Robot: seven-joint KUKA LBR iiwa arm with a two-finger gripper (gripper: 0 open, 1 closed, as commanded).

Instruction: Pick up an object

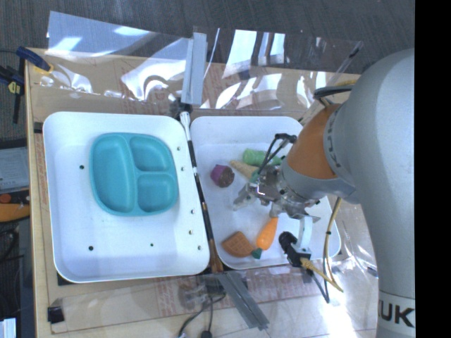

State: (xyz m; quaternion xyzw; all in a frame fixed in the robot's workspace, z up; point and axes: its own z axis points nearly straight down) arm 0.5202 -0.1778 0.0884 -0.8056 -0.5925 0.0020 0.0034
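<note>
A: Now, we see two white bins side by side on the bench. In the left bin (pixel 63 252) lies a turquoise tray (pixel 134 172) with three compartments.

B: Yes, and the right bin (pixel 211 136) keeps the small things. We count a purple piece (pixel 223 175) near its left wall, a pale yellow piece (pixel 242 167) just beside it, and a green piece (pixel 254 156) a little farther, partly behind the arm.

A: At the near side of that bin we find a brown waffle-like piece (pixel 238 243), and just to its right an orange carrot (pixel 267 234) with a green end, standing at a slant.

B: The arm (pixel 366 139) reaches in from the right, and the gripper (pixel 257 192) is low over the middle of the right bin, above the carrot's upper end.

A: Is it closed on something?

B: We cannot tell. The metal parts are too small and too mixed together, and we see no object clearly in its hold.
</note>
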